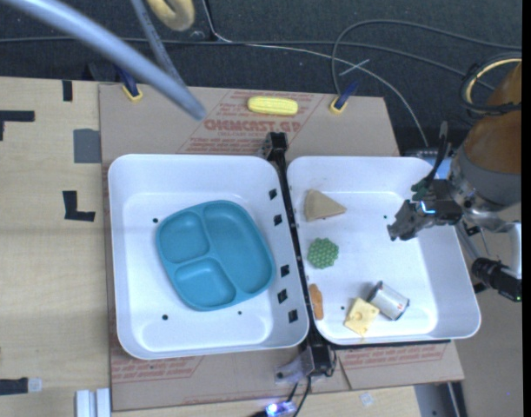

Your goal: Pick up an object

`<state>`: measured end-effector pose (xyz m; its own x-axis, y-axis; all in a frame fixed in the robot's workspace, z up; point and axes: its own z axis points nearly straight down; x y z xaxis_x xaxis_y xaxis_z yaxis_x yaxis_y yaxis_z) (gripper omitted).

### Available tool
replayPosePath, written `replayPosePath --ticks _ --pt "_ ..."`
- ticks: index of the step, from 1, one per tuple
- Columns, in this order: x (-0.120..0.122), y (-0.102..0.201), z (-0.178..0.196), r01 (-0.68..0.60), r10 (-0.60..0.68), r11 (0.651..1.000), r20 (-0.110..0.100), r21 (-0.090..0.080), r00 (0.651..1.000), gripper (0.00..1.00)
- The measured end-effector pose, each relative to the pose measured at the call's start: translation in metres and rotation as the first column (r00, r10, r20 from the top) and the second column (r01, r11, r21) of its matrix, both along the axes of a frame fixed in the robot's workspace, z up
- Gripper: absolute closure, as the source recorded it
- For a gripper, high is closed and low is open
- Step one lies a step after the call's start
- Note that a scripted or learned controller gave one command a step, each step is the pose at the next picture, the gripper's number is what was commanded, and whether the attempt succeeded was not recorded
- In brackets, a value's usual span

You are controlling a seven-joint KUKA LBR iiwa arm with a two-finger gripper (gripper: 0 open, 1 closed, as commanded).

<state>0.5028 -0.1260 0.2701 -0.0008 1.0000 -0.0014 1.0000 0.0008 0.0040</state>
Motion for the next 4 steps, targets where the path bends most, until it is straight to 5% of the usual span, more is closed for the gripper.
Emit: replayPosePath --ticks 4 --pt "0.070 0.207 -0.032 -0.004 0.004 1.000 -0.006 0.001 1.000 1.00"
